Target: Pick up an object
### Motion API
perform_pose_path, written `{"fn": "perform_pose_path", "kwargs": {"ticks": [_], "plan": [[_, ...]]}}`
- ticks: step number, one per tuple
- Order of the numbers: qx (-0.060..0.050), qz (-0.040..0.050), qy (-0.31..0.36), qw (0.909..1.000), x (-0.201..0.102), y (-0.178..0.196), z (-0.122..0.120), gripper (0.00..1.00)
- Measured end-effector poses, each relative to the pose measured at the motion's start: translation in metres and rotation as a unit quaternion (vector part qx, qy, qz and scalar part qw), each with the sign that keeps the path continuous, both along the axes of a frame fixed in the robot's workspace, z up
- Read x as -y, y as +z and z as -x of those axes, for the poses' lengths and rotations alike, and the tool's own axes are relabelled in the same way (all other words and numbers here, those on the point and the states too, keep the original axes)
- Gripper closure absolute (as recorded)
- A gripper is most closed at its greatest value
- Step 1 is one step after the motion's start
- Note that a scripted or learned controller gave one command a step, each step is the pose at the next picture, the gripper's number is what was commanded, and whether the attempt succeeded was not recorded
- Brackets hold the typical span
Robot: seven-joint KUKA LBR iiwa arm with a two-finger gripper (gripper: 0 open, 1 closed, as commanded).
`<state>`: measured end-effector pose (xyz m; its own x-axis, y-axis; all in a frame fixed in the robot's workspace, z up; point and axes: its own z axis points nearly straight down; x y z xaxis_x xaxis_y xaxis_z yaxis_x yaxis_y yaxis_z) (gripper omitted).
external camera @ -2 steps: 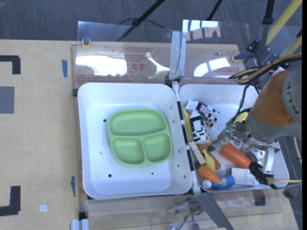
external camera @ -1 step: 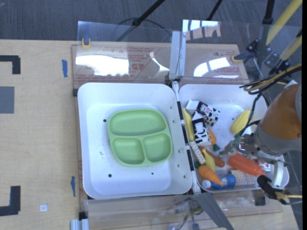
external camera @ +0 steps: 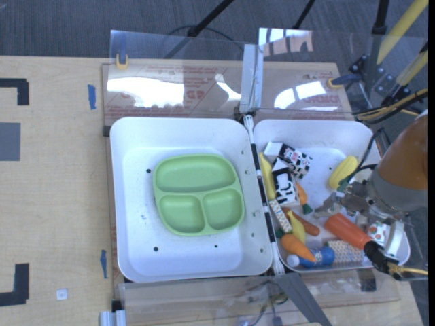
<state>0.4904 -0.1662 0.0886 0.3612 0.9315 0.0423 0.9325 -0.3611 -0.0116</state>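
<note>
The right bin point(external camera: 319, 136) holds a heap of small toys. Among them are a black-and-white cow figure point(external camera: 294, 160), a yellow banana-like piece point(external camera: 342, 171), an orange cone-shaped piece point(external camera: 345, 230), an orange carrot point(external camera: 298, 247) and a blue piece point(external camera: 325, 255). My gripper point(external camera: 348, 206) hangs low over the right side of this bin, just above the orange cone and below the yellow piece. The wrist and its metal parts hide what lies directly beneath it. Nothing can be seen held in the gripper.
The left bin point(external camera: 129, 182) carries a green three-part plate point(external camera: 198, 194) in its middle. A divider wall point(external camera: 255, 182) separates the bins. Clear panels stand behind both bins. Cables and the arm's grey body point(external camera: 408, 182) crowd the right bin's right rim.
</note>
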Motion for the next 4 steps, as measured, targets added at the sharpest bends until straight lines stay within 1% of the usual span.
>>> {"fn": "perform_pose_path", "kwargs": {"ticks": [1,2,3,4], "plan": [[-0.003,0.0219,-0.01,0.9997,0.027,0.038,-0.051,0.0],[-0.003,0.0146,-0.055,0.9984,0.031,0.004,-0.117,0.0],[-0.003,0.0198,-0.054,0.9983,0.034,0.013,-0.116,1.0],[-0.003,0.0208,-0.053,0.9984,0.034,0.023,-0.117,1.0]]}}
